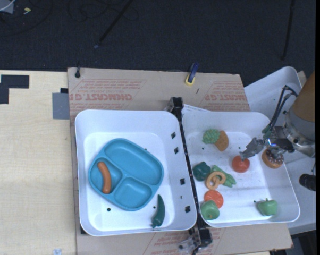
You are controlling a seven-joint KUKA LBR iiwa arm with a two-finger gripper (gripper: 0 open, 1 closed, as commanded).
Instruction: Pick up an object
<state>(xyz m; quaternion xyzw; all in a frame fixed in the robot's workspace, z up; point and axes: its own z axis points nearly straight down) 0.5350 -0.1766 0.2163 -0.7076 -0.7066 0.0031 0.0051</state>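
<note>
As the gripper [250, 151] hangs over the right bin [293, 206] near its right edge, whether it is open or closed cannot be told; a small red tomato [241, 164] lies just beside it, likely light, smooth plastic, best pinched across its round middle.

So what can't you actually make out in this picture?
- Gripper, camera view: too small and blurred to tell whether it's open or grips anything.
- Brown round item: partly covered by the wrist hardware; its identity is unclear.
- Arm: cut off by the right edge.
- Red fruit: contact with the fingertip is unclear.
</note>
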